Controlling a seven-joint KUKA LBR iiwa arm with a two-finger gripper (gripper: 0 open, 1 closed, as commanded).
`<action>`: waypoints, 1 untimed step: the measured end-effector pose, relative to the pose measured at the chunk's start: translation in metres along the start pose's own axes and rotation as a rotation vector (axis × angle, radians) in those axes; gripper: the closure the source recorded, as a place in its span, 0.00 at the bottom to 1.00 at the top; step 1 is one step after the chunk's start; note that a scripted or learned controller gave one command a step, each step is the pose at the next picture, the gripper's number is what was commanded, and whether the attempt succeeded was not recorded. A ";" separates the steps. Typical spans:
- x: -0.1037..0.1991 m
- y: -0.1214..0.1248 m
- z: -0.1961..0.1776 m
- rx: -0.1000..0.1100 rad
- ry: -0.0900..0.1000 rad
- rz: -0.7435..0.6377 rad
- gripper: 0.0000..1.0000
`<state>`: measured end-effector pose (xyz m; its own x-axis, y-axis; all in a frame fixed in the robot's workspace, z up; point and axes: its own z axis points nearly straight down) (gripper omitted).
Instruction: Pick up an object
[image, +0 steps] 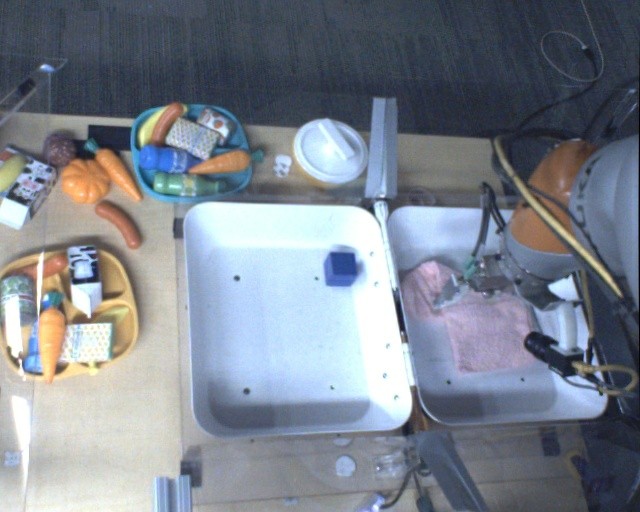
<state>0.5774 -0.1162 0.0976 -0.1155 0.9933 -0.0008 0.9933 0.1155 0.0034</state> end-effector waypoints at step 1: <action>0.008 0.090 0.008 -0.010 -0.003 0.104 0.00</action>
<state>0.6658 -0.0981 0.0901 -0.0120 0.9999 -0.0027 0.9998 0.0120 0.0139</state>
